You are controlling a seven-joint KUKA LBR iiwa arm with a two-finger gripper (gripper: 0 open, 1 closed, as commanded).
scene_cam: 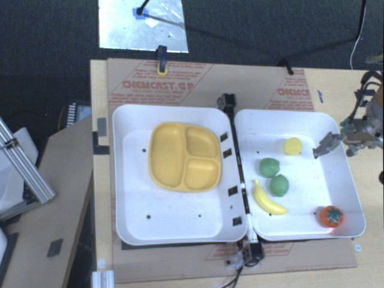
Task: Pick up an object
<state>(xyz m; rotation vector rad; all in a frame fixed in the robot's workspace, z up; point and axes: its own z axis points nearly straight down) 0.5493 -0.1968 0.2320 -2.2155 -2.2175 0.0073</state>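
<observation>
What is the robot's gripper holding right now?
Nothing. The gripper hangs over the right edge of the right bin, with nothing between its fingers. The nearest fruit, the lemon, lies apart from it.

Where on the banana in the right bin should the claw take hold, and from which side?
Across the banana's middle, coming from above, fingers either side of its narrow width. It lies flat and diagonal, clear of the green ball beside it.

bins [123,179]: 2 | yellow tray [183,156]: 1 | green fruits [269,167]: 2 | banana [267,199]: 1 | lemon [293,146], probably: 1 | tomato [330,216]: 1
</observation>
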